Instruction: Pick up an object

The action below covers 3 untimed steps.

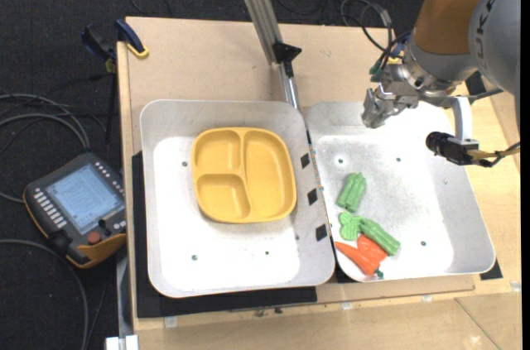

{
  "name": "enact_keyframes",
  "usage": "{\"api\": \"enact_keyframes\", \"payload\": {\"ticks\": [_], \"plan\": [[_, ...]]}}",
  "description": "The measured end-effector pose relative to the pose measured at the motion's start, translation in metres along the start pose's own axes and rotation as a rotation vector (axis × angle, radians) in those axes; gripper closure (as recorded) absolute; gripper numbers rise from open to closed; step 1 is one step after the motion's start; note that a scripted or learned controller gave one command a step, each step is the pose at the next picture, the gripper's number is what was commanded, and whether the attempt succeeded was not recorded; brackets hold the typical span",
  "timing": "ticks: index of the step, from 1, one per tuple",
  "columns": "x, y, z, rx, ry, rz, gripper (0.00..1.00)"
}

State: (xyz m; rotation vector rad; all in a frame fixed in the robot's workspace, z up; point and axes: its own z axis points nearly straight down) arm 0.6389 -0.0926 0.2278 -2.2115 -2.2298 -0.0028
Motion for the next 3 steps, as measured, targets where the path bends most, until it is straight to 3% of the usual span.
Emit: {"api": "enact_keyframes", "payload": {"ticks": [2, 3], "plan": [[0.112, -0.023, -0.019, 0.001, 0.000, 0.000, 1.00], [0.164, -0.035, -0.005, 0.003, 0.000, 0.000, 1.00]]}}
